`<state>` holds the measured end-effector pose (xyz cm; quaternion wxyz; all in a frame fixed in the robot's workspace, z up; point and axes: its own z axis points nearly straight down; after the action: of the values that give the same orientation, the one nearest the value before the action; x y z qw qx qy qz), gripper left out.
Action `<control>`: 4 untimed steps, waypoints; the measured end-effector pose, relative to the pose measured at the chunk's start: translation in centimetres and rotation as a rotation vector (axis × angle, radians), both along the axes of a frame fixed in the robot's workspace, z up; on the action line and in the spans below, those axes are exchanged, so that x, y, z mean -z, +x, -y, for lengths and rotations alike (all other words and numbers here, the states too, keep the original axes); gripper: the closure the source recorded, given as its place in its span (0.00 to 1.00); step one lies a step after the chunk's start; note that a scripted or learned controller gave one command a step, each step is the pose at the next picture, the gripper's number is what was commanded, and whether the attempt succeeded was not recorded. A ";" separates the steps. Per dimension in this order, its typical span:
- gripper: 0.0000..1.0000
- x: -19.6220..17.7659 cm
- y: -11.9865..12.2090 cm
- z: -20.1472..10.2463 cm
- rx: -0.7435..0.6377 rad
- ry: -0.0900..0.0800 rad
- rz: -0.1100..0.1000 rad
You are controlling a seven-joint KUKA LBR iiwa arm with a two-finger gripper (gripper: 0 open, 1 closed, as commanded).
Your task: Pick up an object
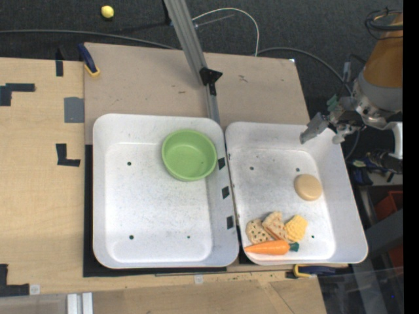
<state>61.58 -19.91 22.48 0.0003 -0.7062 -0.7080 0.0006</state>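
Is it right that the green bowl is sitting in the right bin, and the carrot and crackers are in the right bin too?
Not quite. The camera view shows the green bowl in the left bin, not the right one. The carrot and crackers are indeed in the right bin.

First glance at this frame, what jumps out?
The green bowl at the upper right of the left bin stands out most. In the right bin, a tan round piece lies alone, with an orange carrot and crackers clustered at the near edge. The pincer is above that bin's far right corner.
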 end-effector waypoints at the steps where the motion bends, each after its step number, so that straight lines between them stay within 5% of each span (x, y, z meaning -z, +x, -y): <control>1: 0.00 0.0 0.0 0.0 0.000 -0.001 0.000; 3: 0.00 11.8 -1.8 -0.6 0.001 0.001 -0.007; 4: 0.00 13.8 -1.8 -0.7 0.000 -0.001 -0.002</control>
<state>59.78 -19.20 8.72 0.0007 -0.7064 -0.7078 0.0014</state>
